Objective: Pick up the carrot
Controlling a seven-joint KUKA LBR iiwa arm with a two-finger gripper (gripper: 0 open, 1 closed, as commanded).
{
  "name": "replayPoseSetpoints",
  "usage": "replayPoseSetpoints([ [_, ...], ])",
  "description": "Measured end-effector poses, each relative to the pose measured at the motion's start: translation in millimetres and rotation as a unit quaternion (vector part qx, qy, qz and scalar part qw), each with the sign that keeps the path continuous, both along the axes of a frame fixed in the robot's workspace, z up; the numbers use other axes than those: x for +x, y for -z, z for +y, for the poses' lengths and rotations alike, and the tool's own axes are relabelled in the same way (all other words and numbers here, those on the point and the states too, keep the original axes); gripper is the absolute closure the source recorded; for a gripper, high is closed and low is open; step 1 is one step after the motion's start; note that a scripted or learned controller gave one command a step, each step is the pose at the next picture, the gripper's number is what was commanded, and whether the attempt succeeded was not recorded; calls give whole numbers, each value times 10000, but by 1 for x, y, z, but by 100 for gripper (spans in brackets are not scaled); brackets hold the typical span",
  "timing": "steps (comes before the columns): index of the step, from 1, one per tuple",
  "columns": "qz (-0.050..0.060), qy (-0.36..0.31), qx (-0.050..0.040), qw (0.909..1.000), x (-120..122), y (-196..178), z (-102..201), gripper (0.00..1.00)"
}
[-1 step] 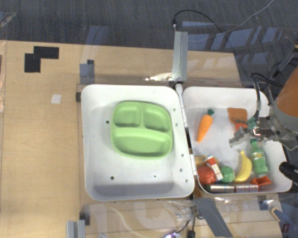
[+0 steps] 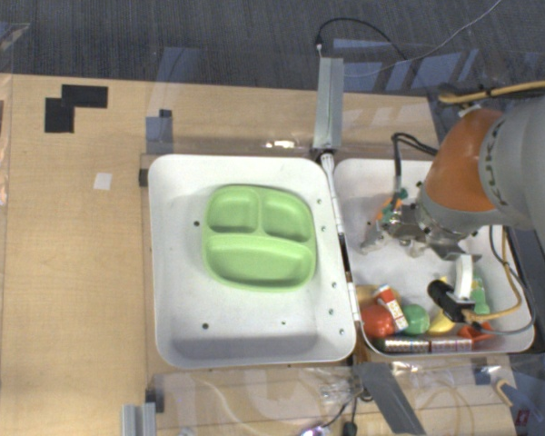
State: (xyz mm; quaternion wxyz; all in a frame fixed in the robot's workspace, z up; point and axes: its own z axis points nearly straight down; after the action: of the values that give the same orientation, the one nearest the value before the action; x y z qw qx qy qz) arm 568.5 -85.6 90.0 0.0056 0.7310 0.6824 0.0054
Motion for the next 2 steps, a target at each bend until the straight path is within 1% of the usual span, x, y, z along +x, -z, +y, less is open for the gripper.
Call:
replayPoseSetpoints([
  [1, 12, 211, 18, 9998, -9, 0, -14, 0],
  [2, 40, -7, -3, 10000, 78, -101, -18, 0],
])
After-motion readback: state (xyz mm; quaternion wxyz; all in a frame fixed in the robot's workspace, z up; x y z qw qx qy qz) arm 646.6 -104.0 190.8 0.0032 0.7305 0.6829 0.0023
